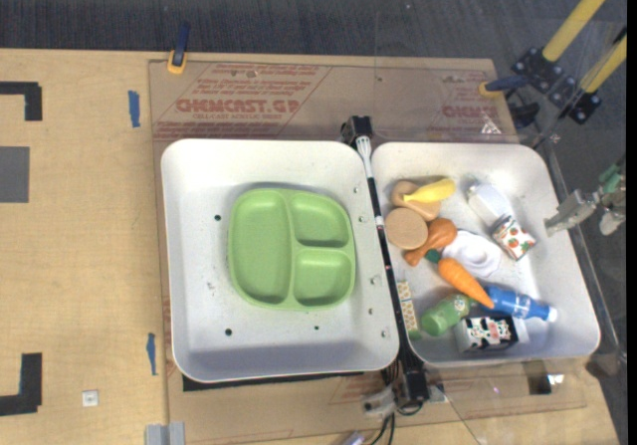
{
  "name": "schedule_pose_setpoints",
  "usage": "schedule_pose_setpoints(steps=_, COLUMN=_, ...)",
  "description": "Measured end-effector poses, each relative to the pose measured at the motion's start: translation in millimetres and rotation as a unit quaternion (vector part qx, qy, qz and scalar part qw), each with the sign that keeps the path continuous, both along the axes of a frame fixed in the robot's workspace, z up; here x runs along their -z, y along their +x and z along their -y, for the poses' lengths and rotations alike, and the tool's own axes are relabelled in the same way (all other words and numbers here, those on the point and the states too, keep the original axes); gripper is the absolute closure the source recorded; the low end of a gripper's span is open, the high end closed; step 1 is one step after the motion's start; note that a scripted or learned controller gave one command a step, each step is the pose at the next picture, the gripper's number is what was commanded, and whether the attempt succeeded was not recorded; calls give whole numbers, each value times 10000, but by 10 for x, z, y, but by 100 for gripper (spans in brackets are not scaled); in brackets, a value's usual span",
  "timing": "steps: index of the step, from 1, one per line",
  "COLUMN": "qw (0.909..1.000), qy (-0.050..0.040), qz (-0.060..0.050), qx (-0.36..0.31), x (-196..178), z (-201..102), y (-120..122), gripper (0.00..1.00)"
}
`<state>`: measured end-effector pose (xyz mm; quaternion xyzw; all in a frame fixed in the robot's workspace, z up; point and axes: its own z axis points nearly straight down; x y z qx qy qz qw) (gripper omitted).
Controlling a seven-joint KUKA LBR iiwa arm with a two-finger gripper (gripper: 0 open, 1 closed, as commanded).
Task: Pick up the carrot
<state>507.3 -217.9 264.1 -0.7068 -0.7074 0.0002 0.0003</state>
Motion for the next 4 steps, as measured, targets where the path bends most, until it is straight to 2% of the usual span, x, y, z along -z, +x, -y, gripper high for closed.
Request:
schedule_pose_setpoints(steps=1, qw=9998, qy=13, qz=-21, qx=199, x=1252, z=-595, y=-287, gripper=0)
schedule_pose_setpoints(steps=2, qw=9995, qy=-26, qz=69, qx=300, x=1745, z=-1206, y=-243, gripper=0)
schedule_pose_setpoints(steps=3, qw=9993, qy=-71, qz=124, qx=334, x=1630, z=-1170, y=-221, gripper=100)
schedule_pose_setpoints(steps=4, qw=9965, qy=17, qz=12, qx=831, x=784, z=-1875, y=-217, gripper=100)
